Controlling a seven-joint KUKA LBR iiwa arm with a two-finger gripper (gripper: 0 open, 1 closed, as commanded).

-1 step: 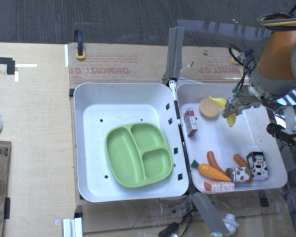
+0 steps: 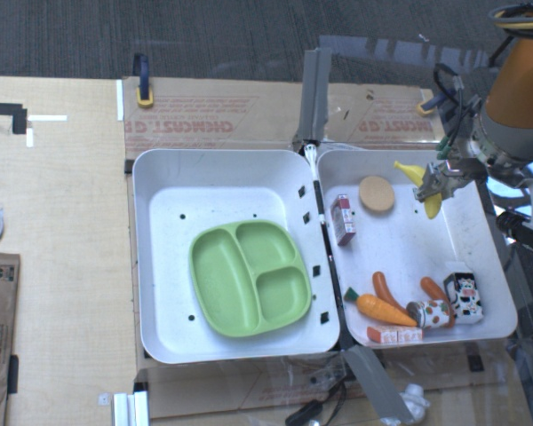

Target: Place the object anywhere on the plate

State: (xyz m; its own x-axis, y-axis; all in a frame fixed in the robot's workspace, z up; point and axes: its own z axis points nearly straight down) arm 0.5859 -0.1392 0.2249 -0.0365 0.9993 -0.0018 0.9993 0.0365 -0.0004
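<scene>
Green three-compartment plastic plate (image 2: 249, 278) sits alone in left white bin (image 2: 151, 238). Two-finger gripper (image 2: 437, 183) over right white bin (image 2: 493, 247), upper right corner, clamped on yellow toy banana (image 2: 424, 185). Nearby: tan round cookie-like disc (image 2: 377, 194), small red-white carton (image 2: 342, 219). Orange toy carrot (image 2: 384, 309), sausages, cow-print carton (image 2: 464, 295) crowd the near edge. Bin middle open.

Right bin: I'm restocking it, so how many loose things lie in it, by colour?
Yellow: 1, the banana at the gripper
Tan: 1, the round cookie
Orange: 3, carrot, two sausages
Red or pink: 2, carton, small pack
Black and white: 1, cow toy
Total: 8
</scene>
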